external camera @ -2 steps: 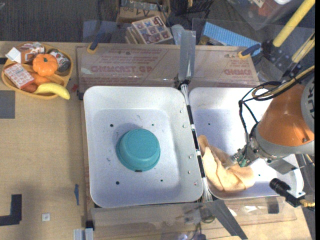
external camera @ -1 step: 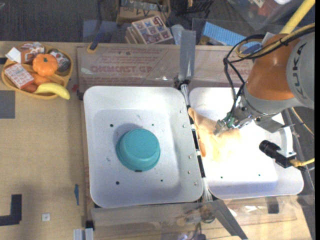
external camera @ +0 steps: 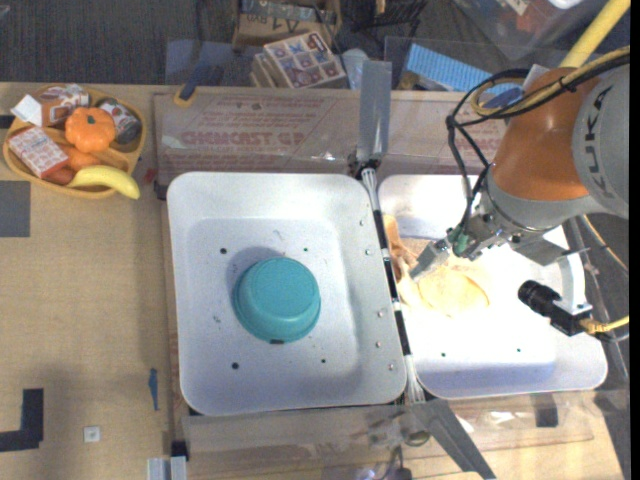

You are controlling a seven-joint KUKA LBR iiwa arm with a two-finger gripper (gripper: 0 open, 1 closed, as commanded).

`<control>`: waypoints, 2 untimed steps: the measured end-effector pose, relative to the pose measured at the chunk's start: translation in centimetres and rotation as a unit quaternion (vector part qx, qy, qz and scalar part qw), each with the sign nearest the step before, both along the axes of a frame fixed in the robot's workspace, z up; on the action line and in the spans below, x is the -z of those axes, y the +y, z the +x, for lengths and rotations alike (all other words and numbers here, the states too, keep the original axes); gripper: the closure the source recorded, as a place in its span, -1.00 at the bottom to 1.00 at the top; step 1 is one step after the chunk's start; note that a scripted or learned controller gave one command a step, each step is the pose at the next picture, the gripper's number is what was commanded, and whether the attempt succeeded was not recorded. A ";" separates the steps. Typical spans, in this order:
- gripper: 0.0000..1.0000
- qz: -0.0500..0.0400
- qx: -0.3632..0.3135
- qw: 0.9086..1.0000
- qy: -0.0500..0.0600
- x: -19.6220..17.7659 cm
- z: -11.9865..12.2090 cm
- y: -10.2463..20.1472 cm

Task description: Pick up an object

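Observation:
An upside-down teal bowl point(external camera: 278, 299) sits in the middle of the left bin point(external camera: 200, 218). In the right bin point(external camera: 520, 353) lies a pale yellow flat object point(external camera: 452, 291), and an orange-tan item point(external camera: 398, 255) rests against the bin's left wall. My gripper point(external camera: 440, 254) reaches down into the right bin from the right, just above the upper left edge of the yellow object and beside the orange-tan item. The arm's orange band point(external camera: 540, 153) hangs over the bin's back right part and hides it.
A plate of toy fruit point(external camera: 75, 148) with a banana and an orange stands at the far left on the bench. A metal divider point(external camera: 372, 118) rises behind the seam between the bins. Cables point(external camera: 480, 108) loop above the wrist. A black fitting point(external camera: 545, 301) juts over the right bin.

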State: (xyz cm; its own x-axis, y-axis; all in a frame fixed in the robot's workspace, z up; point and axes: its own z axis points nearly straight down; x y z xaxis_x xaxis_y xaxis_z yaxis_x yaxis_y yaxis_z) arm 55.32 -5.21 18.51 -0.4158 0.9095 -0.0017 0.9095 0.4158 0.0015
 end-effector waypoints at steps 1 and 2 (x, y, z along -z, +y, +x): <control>-1.00 0.000 0.041 0.999 0.001 0.0 -0.8 -3.7; -1.00 0.000 0.084 0.996 -0.005 9.4 -0.6 -10.3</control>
